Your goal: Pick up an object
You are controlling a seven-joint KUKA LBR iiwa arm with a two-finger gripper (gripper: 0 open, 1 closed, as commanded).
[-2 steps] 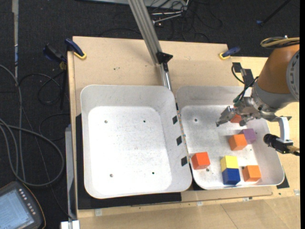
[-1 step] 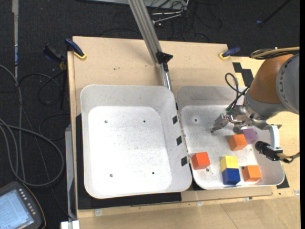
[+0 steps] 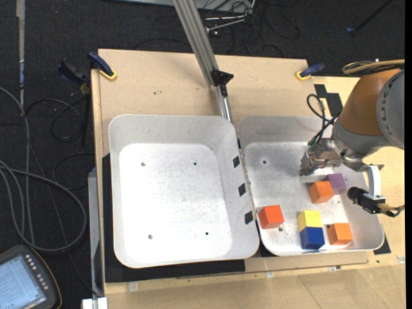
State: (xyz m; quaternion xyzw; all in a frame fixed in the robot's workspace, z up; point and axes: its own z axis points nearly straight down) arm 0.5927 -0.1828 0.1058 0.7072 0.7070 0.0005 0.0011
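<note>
6 small blocks in right bin (image 3: 267, 156) | pincer (image 3: 313, 164) above orange block (image 3: 320, 191), grip state unclear | likely light, rigid, flat-sided: grasp opposite faces.

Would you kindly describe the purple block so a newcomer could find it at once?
Look in the right-hand bin, just below the gripper. The purple block sits there beside an orange block, on its upper right. It is the one purple piece among orange, yellow and blue ones.
</note>
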